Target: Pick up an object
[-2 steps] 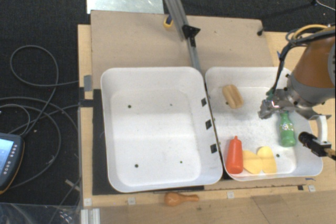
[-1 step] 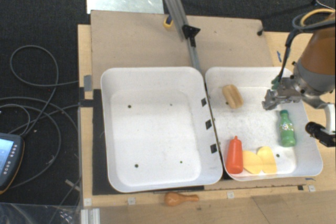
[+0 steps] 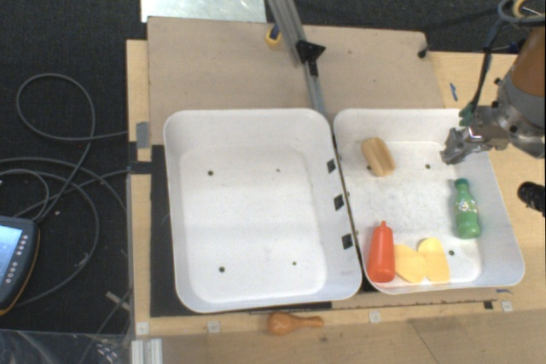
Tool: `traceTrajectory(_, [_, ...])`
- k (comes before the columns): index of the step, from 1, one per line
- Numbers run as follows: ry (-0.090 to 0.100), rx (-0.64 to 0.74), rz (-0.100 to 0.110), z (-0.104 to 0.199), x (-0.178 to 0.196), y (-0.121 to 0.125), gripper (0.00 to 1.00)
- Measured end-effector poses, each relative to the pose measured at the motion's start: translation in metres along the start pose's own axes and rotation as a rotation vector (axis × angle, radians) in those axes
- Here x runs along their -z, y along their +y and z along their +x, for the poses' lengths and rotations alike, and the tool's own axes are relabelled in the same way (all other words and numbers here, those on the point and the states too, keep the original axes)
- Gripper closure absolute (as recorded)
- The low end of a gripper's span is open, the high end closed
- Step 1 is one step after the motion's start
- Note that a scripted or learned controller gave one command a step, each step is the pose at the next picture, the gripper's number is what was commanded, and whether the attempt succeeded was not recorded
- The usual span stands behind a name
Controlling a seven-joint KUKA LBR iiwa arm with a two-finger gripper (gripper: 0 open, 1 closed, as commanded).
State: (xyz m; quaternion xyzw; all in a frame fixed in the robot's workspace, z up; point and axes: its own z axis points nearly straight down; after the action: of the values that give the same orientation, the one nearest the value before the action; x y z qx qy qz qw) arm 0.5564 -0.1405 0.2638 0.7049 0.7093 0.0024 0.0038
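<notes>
the fingers [image 3: 453,151] hang over the far right part of the right bin [image 3: 512,268]; i cannot tell whether they are open or closed, and nothing shows between them. no pick is made yet: bread roll [image 3: 377,156], red bottle [image 3: 381,252], green bottle [image 3: 466,208] all lie in that bin.

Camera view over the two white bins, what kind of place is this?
Probably a robotics lab's grasping test bench: a gripper hangs over the right bin of toy-like items such as a green bottle, with loose cables and a handheld controller on the floor.
</notes>
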Motion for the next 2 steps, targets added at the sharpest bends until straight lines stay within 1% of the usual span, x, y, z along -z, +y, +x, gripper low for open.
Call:
traceTrajectory(1, [0.003, 0.003, 0.007, 0.045, -0.012, 0.012, 1.00])
traceTrajectory(2, [0.005, 0.005, 0.008, 0.107, -0.020, 0.022, 1.00])
